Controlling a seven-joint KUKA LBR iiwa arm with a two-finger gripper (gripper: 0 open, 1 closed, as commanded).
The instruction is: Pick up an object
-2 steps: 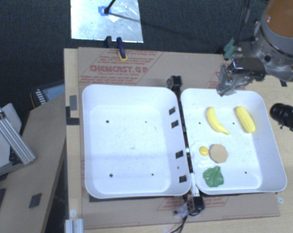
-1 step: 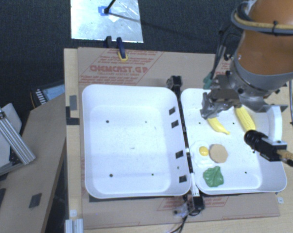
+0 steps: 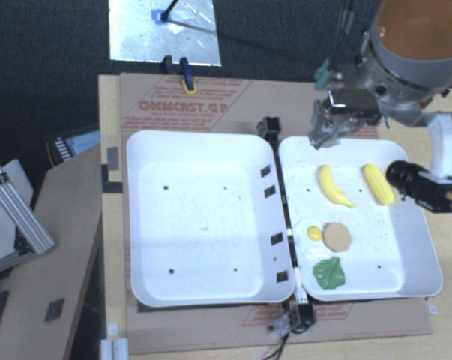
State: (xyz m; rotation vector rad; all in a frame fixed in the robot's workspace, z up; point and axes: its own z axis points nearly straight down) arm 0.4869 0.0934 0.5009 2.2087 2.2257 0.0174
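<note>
**Approach stage: pincer over the far edge of the right bin, nothing taken yet**

We read this as the reach-in step. The pincer [image 3: 329,135] hangs at the far left corner of the right bin [image 3: 424,272], above the rim and apart from every item. Whether it is spread or closed we cannot tell; the metal parts blur together at this slant. We see nothing between them.

Candidates all lie in the right bin: a banana [image 3: 333,185] nearest the pincer, just on its near side; a corn cob [image 3: 378,183] to the banana's right; nearer us a fried egg [image 3: 312,235] touching a tan round cookie [image 3: 336,237]; then a green leaf [image 3: 330,272] close to the near wall. The left bin [image 3: 147,145] carries nothing to take.

Our judgement: the next move calls for a short shift toward the near side over the banana, turning to straddle its narrow width, then a straight descent.
</note>
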